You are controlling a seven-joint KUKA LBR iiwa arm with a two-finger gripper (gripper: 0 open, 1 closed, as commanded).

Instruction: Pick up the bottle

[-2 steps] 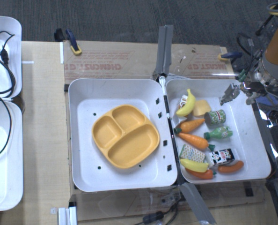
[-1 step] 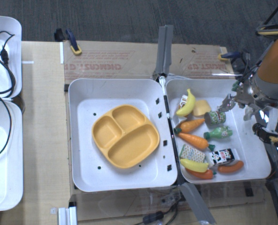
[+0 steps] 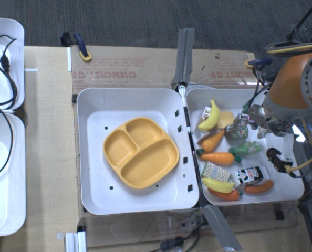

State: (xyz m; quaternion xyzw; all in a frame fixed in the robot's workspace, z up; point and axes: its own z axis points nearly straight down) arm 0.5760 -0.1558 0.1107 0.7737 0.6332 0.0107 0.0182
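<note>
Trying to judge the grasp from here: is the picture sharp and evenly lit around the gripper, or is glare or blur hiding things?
Camera view: lighting is even and soft across both bins, with faint shadows; the yellow plate is crisp; the gripper sits in clutter and looks slightly smeared, so its fingers are hard to read; a bright glint shows on the arm near the right edge; the green bottle is small but recognisable.

hand (image 3: pixel 243 124): you can't tell its finger state, wrist hides it | bottle (image 3: pixel 246 149): label too small to read | arm (image 3: pixel 295 80): cut off at right edge
</note>
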